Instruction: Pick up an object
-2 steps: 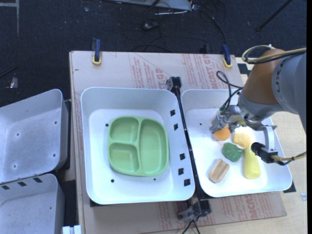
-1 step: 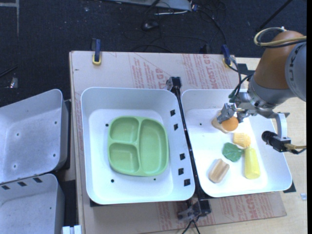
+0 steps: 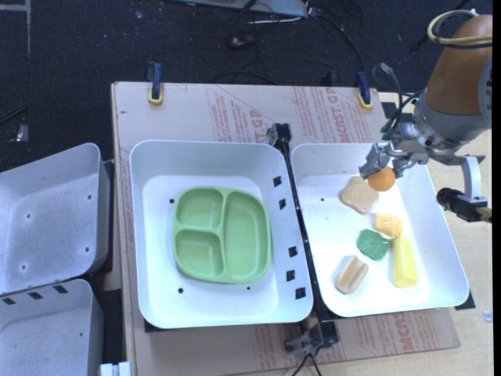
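Grey arm (image 3: 450, 124) w/ orange band (image 3: 462, 61)

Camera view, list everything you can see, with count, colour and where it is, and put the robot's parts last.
Bins: 2, white, side by side on the bench.
Tray: 1, green, three compartments, in the left bin.
Bread slice: 1, tan, upper part of the right bin.
Orange ball: 1, orange, beside the bread slice, at the gripper tip.
Corn piece: 1, yellow, middle of the right bin.
Green lump: 1, green, below the corn piece.
Yellow stick: 1, yellow, lower right of the right bin.
Tan roll: 1, tan, lower part of the right bin.
Clamps: 2, blue and yellow, on the board's far edge.
Arm: 1, grey and orange, reaching in from the right.
Gripper: 1, grey, over the right bin's upper part.
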Motion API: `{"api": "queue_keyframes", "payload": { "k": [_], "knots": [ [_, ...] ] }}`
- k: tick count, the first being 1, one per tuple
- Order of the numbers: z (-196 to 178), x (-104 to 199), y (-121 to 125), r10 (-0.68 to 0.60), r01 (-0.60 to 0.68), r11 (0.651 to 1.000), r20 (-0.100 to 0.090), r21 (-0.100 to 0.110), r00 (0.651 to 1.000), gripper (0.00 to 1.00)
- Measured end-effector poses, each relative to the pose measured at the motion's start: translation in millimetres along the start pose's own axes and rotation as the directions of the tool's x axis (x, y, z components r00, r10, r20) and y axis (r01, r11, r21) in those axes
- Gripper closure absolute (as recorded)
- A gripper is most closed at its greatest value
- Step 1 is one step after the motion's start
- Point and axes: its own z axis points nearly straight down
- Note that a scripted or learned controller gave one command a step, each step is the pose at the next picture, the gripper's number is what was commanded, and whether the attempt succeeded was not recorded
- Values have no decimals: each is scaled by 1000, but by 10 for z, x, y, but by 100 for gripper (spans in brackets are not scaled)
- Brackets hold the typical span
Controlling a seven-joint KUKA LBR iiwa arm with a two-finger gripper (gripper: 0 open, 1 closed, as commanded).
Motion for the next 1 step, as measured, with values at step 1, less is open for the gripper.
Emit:
{"api": "queue_keyframes", "payload": {
  "k": [1],
  "knots": [
    [-313,-2,13,1,-1,1000,-1,3,1000,100]
  ]
}}
